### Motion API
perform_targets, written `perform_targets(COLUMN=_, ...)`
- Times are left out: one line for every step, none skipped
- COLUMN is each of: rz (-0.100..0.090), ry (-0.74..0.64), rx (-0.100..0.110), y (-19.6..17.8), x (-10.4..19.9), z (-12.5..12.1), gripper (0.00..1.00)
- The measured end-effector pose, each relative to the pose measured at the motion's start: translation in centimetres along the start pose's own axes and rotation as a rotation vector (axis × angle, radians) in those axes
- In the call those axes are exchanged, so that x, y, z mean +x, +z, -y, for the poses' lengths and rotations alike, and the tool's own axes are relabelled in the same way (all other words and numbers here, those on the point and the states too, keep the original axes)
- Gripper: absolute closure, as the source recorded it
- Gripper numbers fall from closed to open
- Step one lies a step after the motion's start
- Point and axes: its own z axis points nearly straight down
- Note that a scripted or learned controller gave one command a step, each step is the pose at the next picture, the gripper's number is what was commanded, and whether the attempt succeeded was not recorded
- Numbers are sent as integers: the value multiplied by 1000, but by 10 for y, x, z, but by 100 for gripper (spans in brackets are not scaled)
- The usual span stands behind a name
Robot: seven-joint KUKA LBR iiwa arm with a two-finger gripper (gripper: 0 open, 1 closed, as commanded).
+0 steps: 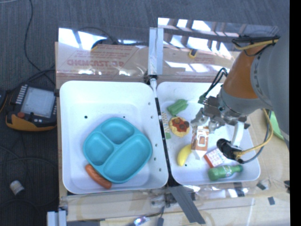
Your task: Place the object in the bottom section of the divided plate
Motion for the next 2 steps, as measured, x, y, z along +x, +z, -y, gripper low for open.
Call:
perform_targets(rz=2, ry=73, rx=-10, y=-10, x=85, z=62, gripper=100)
perform_targets(rz=0, ry=70, rx=-2, y=-8, x=88, z=64, gripper=0)
